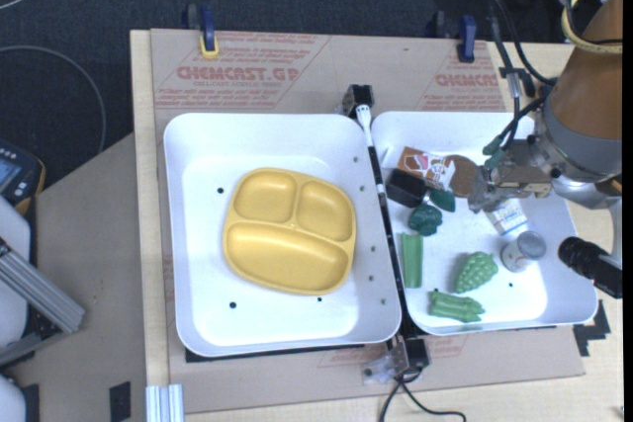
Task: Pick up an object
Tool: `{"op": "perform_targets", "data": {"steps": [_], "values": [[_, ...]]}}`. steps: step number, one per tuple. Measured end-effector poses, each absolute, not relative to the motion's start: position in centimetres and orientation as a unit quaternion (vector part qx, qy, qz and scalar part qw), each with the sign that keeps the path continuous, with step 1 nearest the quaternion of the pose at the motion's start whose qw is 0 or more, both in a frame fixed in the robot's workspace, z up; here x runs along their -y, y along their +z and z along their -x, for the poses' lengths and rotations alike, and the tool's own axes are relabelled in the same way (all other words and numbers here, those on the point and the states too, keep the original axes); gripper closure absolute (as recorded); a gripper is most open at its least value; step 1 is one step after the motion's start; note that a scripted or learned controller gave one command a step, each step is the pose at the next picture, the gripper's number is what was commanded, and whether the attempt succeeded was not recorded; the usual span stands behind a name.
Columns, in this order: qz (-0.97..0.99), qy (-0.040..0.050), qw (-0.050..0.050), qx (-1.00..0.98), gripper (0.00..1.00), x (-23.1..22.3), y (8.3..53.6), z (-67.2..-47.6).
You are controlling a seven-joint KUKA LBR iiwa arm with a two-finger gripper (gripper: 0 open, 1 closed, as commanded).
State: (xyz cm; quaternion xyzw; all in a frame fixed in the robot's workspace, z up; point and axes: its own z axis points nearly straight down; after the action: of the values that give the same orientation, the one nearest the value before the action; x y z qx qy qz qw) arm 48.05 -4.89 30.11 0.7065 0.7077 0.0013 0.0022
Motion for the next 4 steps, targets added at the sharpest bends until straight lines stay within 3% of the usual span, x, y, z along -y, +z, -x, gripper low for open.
{"op": "perform_targets", "data": {"steps": [1, 2, 3, 4], "values": [[-0.706, 0.002, 0.004, -0.708, 1.0, 4.9, 31.1, -48.1], [-0.709, -0.0022, -0.002, -0.705, 1.0, 10.2, 27.4, -48.0], [-0.704, 0.0035, 0.002, -0.71, 1.0, 2.8, 32.7, -48.1], [-0.71, -0.0021, -0.001, -0.704, 1.0, 10.4, 30.2, -47.8]]}}
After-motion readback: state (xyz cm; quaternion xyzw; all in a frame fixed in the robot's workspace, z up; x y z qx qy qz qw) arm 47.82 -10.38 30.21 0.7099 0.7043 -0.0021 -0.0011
